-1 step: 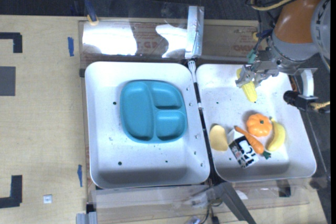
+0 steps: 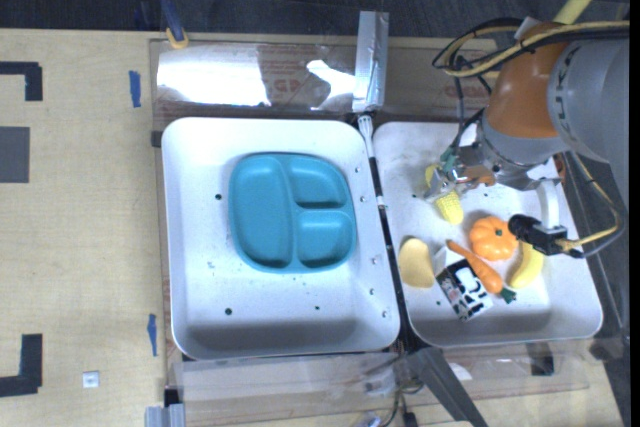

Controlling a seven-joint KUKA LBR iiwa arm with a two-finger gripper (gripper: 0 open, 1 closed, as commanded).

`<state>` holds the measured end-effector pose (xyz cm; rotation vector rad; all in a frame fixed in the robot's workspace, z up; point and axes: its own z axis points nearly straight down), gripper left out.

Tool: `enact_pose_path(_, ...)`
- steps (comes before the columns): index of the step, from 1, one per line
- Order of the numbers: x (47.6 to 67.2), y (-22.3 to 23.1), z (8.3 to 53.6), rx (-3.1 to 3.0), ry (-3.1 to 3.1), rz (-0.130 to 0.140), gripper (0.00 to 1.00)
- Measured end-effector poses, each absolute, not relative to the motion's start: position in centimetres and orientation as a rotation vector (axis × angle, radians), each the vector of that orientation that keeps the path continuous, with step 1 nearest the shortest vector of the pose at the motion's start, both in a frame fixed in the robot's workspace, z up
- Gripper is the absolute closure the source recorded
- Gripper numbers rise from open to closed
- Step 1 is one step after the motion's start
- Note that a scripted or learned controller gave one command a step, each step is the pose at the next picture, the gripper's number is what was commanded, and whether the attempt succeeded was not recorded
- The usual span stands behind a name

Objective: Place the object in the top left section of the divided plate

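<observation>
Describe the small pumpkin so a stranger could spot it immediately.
Look in the right bin, the one crowded with toy food. Near its middle sits the pumpkin, between a carrot and a banana. It is the only round, ribbed orange item; the carrot is long and thin.

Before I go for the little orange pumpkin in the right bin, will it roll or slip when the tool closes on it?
The pumpkin looks round and smooth, probably a light plastic toy, so it may squirt sideways under an off-centre pinch. It sits crowded by the carrot and banana, which would likely get nudged but may also stop it rolling far.
</observation>
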<state>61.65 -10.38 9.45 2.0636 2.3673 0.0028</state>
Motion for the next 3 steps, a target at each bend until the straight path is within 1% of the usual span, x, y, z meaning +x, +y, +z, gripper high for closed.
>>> enact_pose_path(1, 65.1, -0.3, 18.4, 1.855, 2.536, 0.004, 1.00)
enact_pose_path(2, 66.7, 7.4, 18.2, 1.786, 2.587, 0.000, 1.00)
enact_pose_path(3, 65.9, 15.3, 22.6, 1.827, 2.557, 0.003, 1.00)
